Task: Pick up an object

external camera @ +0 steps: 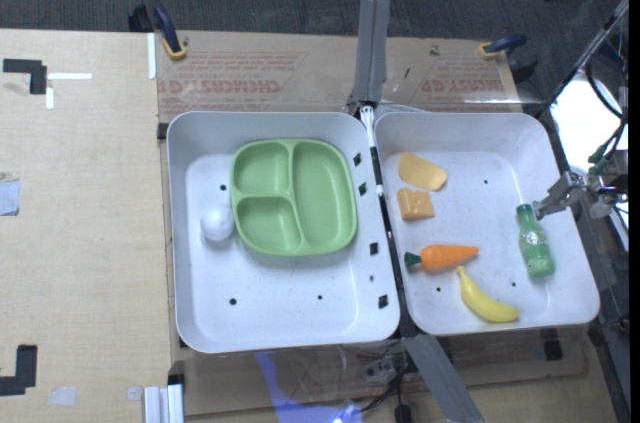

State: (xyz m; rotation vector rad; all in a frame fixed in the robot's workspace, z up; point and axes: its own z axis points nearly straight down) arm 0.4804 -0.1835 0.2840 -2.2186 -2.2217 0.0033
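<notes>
Nearest lies the yellow banana (487, 301), beside the carrot (445, 256) in the right bin (570, 166) — the hand (553, 203) hovers by the green bottle (534, 240), its grip impossible to tell.

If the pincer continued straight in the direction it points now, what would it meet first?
The pincer points left and slightly down, so probably the green bottle just below its tip; depth is unclear, so it may pass above.

Open floor in the right bin (500, 136) between carrot (447, 256) and bottle (535, 240).
</notes>
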